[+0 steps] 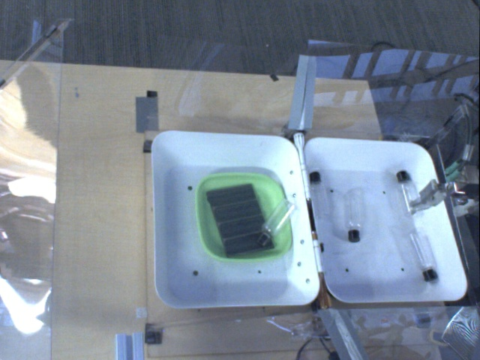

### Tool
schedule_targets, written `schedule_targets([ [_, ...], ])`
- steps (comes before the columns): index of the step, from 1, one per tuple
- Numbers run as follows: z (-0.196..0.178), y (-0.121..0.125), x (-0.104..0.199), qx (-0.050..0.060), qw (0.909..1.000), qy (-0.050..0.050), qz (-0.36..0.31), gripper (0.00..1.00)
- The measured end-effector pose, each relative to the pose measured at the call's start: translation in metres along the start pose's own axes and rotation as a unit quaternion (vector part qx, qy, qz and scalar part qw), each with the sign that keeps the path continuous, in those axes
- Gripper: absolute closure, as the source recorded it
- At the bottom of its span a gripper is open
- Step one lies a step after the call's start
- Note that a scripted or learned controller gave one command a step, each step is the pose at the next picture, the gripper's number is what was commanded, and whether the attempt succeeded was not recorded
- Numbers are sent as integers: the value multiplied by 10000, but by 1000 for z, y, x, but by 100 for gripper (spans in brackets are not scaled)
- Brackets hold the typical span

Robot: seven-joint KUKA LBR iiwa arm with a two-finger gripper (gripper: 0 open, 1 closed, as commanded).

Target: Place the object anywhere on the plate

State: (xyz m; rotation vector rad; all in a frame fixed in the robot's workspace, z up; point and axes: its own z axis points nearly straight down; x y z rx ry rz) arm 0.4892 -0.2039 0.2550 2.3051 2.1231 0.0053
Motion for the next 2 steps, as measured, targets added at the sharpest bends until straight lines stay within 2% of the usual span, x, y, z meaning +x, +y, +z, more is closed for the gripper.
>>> schedule_targets([
  [1,-11,3,1,-33,10000,-12,-41,100],
  [2,-11,3,1,-32,10000,-13,-40,0],
])
